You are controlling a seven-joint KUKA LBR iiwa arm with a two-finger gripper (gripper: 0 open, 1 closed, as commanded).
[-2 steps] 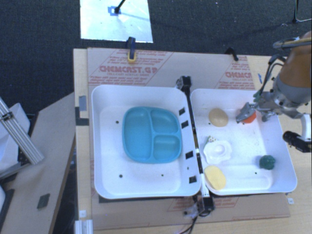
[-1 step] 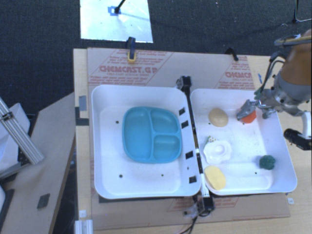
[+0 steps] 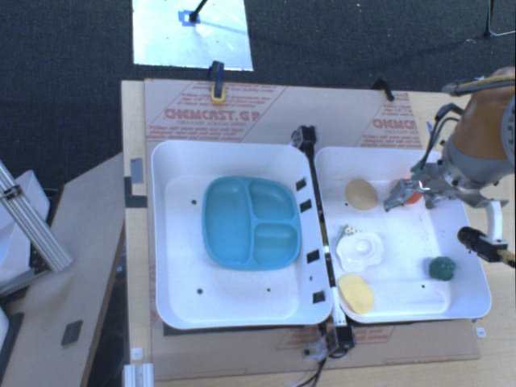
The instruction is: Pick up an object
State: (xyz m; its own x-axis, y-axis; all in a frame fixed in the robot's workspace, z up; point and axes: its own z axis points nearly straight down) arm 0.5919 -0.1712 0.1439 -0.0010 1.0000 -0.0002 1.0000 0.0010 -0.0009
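The right bin holds a tan egg-shaped piece, a white fried-egg-shaped piece, a yellow oval piece at the front left, a dark green lump and a tiny white bit. My gripper hangs low over the back of this bin, right of the tan piece, with its fingers apart. A small orange thing shows between them, mostly hidden. Whether the fingers touch it I cannot tell.
The left bin bears a blue divided plate in its middle. A black-clipped divider separates the two bins. The arm's orange band and a black fitting stand over the right bin's right edge.
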